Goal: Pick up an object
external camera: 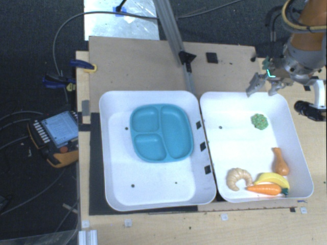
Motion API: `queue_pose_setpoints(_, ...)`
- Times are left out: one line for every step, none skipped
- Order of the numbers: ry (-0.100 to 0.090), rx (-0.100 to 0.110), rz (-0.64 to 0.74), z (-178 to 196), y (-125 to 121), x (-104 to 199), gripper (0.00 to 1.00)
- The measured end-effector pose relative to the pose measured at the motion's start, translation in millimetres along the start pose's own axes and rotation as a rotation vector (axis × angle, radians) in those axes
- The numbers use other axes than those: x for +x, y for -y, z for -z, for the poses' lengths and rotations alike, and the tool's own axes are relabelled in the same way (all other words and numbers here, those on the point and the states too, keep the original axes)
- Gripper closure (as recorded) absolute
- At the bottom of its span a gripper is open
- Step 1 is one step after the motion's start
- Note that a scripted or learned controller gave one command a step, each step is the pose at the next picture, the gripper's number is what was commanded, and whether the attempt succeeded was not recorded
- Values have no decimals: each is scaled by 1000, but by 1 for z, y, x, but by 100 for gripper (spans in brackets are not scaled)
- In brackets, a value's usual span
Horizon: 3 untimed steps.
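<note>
Two white bins are sitting side by side on the bench. The left bin [115, 188] is carrying a blue divided plate [161, 132]. The right bin [240, 111] is carrying a green broccoli piece [259, 121] near its far edge, and at its near right corner a croissant [238, 177], a banana [273, 178], a carrot [264, 189] and an orange gourd [279, 161]. The gripper [264, 86] is hovering over the right bin's far edge, fingers spread apart, grasping nothing.

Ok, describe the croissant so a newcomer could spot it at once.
Look in the right bin, along its near edge, where several toy foods cluster. The croissant is the leftmost of them, just left of the banana and carrot. It is the pale tan, curled, ridged piece; its neighbours are yellow and orange.
</note>
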<state>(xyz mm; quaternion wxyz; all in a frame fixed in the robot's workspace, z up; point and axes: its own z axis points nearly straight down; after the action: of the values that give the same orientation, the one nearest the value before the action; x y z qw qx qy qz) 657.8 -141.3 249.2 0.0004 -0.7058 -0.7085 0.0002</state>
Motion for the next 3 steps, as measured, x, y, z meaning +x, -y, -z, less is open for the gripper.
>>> queue_pose_setpoints(1,-3,1,2,-1,0,0)
queue_pose_setpoints(1,0,-1,-40,-1,0,0)
queue_pose_setpoints(0,1,-1,-102,0,2,0)
